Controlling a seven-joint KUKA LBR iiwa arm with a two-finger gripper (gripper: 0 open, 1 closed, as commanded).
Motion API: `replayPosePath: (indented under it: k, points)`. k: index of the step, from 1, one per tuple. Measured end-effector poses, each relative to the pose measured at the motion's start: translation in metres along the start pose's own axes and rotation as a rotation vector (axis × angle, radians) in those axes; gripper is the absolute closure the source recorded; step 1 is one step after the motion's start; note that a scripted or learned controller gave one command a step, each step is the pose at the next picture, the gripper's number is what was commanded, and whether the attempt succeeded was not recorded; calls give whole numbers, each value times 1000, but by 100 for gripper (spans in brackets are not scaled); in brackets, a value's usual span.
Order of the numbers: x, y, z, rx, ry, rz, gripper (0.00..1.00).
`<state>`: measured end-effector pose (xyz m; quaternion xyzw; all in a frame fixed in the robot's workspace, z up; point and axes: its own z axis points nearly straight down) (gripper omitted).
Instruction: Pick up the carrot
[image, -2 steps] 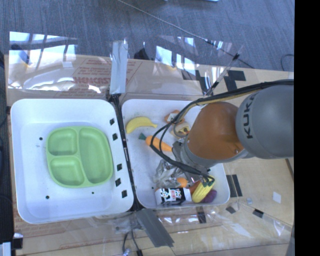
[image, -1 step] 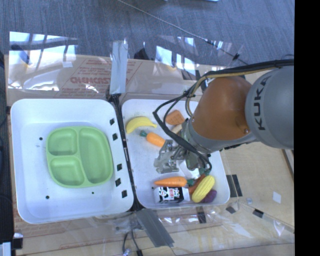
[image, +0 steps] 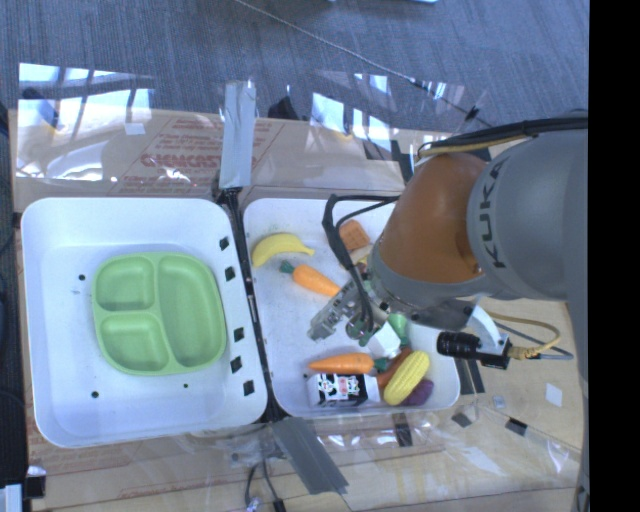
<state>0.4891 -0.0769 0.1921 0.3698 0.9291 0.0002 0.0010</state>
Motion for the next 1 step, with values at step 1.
replayPosePath:
  k: [1]
  points:
    - [-17,2,1,3,2,369,100]
